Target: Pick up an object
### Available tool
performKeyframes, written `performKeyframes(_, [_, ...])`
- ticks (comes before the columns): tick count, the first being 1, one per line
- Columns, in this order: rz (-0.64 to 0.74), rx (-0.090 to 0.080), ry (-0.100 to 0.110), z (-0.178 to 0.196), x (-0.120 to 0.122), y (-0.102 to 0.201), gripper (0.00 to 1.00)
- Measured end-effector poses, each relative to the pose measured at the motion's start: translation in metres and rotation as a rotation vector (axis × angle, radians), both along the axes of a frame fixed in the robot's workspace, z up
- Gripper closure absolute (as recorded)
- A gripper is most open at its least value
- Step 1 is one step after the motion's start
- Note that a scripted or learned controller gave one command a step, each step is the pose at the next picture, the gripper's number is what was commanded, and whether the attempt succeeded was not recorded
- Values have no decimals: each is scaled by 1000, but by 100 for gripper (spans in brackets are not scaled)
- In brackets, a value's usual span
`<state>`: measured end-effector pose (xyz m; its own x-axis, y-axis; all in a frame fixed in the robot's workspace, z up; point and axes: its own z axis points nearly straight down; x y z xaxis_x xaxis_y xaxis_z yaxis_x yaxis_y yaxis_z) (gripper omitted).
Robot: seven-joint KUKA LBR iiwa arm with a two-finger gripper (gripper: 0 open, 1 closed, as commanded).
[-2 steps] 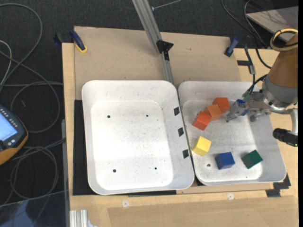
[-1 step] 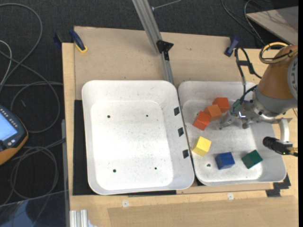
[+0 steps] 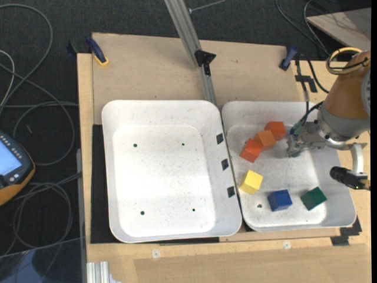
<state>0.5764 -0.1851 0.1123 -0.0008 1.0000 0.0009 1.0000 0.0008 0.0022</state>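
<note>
The left bin point(image 3: 118, 175), filling the centre-left of the frame, offers wide open floor, but no object lies there to take. The right bin point(image 3: 250, 114) holds 6 blocks. Furthest left in it, a red block point(image 3: 251, 151) touches an orange block point(image 3: 265, 138), with another orange-red block point(image 3: 275, 128) just beside that, the 3 forming a tight diagonal cluster. Below them sit a yellow block point(image 3: 251, 181), a blue block point(image 3: 280, 200) and a green block point(image 3: 313, 198), each apart from its neighbours.

The gripper point(image 3: 293, 149) hangs at centre right, just right of the cluster, and nothing sits between its fingers; whether they are spread or pressed together I cannot tell.

This looks like the approach step, with no grasp made yet. The next move calls for picking 1 block and descending squarely over it. The cluster leaves little finger room; the blue and green blocks are freer, though both sit near the bin's lower rim.
</note>
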Motion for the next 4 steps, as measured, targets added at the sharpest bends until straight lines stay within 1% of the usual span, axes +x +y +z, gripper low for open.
performKeyframes(1, [1,-2,-4,44,5,2,100])
performKeyframes(2, [1,-4,-7,109,9,0,100])
performKeyframes(3, [1,-1,3,98,10,0,100])
performKeyframes(4, [5,2,3,95,12,51,100])
